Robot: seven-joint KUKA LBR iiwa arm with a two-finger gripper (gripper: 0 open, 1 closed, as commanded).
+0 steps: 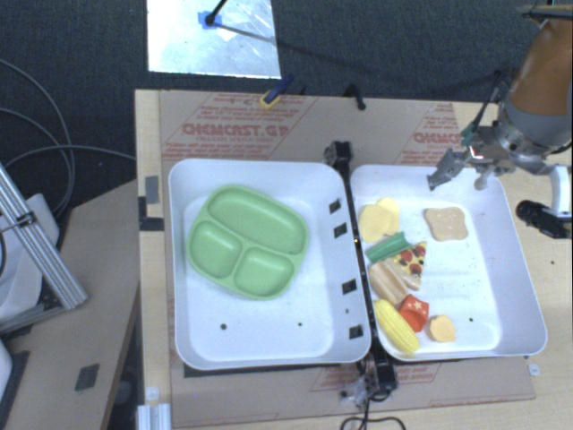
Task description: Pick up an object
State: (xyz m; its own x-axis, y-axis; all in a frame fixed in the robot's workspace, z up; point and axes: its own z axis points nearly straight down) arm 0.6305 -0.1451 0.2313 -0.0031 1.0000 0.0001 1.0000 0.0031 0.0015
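Counter point(107, 240) carried everything: on it sat two shallow white bins side by side, and the right bin point(524, 307) served as the landmark. Left of it, in the neighbouring left bin point(183, 330), lay a green divided plate point(248, 242), well apart from the toy food. The arm point(542, 79) reached in over the right bin's far corner, and its gripper point(458, 170) hung spread open and empty above the bin's far rim, the two fingers apart with nothing between them.

Inside the right bin, a crowded cluster lay along the left wall: a yellow corn cob point(397, 326), a hot dog point(387, 281), a pizza slice point(412, 260), a green pod point(386, 246), pale yellow chips point(380, 215), a red pepper piece point(414, 309) and an orange slice point(441, 329). The tan bread slice point(446, 224) lay alone toward the bin's far side, nearest the gripper.

The reach looked barely begun. The bread slice was probably the best candidate, being isolated, but it seemed flat, so the fingers would need to straddle its edges and descend fully to the bin floor. Going for the cluster risked pinching two pieces or nudging neighbours aside.
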